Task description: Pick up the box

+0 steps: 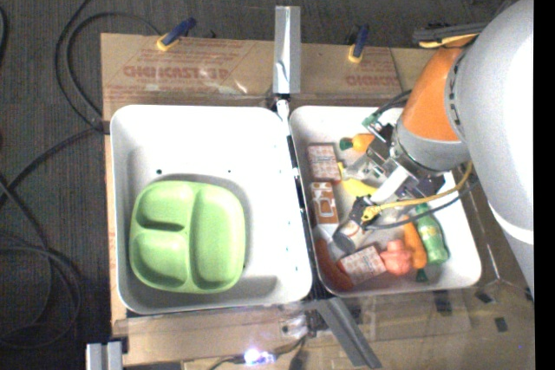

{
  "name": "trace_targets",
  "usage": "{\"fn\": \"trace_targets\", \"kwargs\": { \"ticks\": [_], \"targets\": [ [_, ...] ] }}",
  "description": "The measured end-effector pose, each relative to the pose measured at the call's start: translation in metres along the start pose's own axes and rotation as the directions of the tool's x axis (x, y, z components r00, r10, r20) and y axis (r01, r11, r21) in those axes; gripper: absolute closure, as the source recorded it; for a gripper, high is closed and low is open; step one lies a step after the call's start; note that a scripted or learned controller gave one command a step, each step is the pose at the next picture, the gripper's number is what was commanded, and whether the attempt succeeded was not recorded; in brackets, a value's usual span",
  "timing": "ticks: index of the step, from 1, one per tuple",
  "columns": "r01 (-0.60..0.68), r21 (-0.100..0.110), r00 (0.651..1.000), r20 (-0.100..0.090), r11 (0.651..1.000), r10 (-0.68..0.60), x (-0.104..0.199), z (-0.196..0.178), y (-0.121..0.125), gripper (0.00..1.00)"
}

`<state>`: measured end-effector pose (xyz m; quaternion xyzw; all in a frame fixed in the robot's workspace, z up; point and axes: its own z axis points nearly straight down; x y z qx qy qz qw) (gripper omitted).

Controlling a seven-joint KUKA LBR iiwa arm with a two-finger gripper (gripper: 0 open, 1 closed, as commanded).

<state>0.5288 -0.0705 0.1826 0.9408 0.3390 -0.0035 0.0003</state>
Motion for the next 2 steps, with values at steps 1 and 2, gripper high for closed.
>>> {"fn": "trace_targets", "kwargs": {
  "ticks": [1, 2],
  "targets": [
    [0.092, -0.001, 0.996, -0.001, 0.996, -0.092, -0.040, -0.024, 0.041, 0.00],
    [0.326, 0.000, 0.945, -0.002, 0.945, -0.326, 0.070, 0.000, 0.025, 0.00]
  ]
}}
